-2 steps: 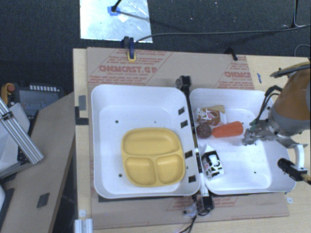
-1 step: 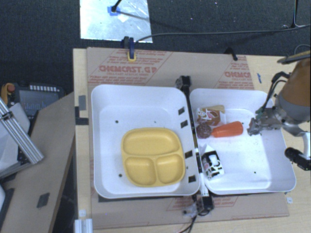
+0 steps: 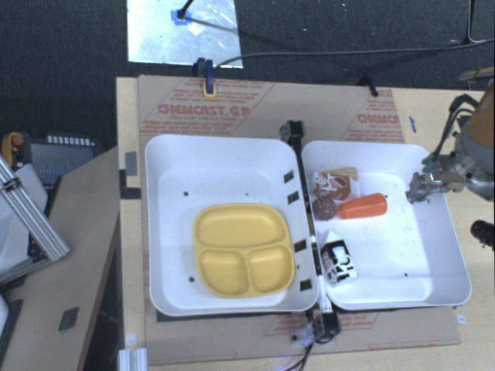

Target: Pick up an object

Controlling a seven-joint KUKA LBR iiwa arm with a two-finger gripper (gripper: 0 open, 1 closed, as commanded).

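Note:
An orange carrot (image 3: 362,206) lies in the right bin (image 3: 433,284), toward its far left. Beside it sit a dark red round piece (image 3: 325,208) and a small printed packet (image 3: 334,182). A black and white item (image 3: 338,261) rests at the bin's left wall, nearer the front. My gripper (image 3: 419,187) hangs over the right bin's far right edge, to the right of the carrot and apart from it. Nothing shows between its fingers.
The left bin (image 3: 170,168) holds a yellow three-compartment tray (image 3: 243,249). Black clips line the seam between the bins (image 3: 303,207). A cable and a foil sheet (image 3: 182,18) lie beyond the bench. The arm's grey body (image 3: 476,149) stands at the right edge.

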